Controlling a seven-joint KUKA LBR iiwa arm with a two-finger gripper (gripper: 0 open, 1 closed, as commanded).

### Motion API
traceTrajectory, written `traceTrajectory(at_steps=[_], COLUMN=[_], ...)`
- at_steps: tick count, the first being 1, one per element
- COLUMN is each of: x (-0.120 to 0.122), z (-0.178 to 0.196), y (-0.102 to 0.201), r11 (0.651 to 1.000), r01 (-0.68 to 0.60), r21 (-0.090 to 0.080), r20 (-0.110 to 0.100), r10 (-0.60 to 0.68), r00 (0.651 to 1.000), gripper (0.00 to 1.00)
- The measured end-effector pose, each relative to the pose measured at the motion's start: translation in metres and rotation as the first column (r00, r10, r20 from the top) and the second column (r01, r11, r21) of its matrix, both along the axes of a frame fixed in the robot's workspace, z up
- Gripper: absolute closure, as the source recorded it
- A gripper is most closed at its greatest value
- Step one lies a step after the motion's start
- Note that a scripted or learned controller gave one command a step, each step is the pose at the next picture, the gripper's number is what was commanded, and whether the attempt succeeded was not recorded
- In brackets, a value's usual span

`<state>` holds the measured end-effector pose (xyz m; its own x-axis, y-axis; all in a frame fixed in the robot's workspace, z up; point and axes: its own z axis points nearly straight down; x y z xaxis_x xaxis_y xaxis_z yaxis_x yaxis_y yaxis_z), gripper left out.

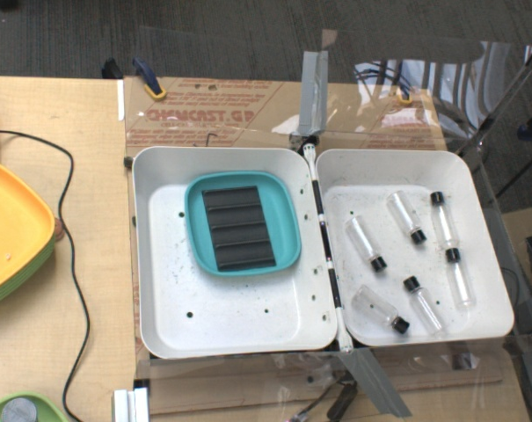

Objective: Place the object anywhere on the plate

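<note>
Vials, six (black-capped), fill right bin; one teal plate left.

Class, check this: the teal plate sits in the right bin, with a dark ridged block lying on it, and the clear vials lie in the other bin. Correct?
Not quite. The camera view shows the teal plate in the left bin, dark ridged block on it; the clear vials lie in the right bin.

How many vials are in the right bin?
6, all in the right bin: far middle, far right, centre left, right edge, near left, near middle.
</note>
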<state>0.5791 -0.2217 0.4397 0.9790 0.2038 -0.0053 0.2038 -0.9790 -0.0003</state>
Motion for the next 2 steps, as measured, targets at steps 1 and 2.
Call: traceTrajectory(at_steps=[1, 2], x=[0.005, 0.016], z=[0.0, 0.0], y=[0.0, 0.0], r11=[1.0, 1.0], r01=[0.0, -0.001], r21=[0.0, 0.0], r20=[0.0, 0.0], r10=[0.0, 0.001], r00=[1.0, 1.0], gripper=[0.0, 0.0])
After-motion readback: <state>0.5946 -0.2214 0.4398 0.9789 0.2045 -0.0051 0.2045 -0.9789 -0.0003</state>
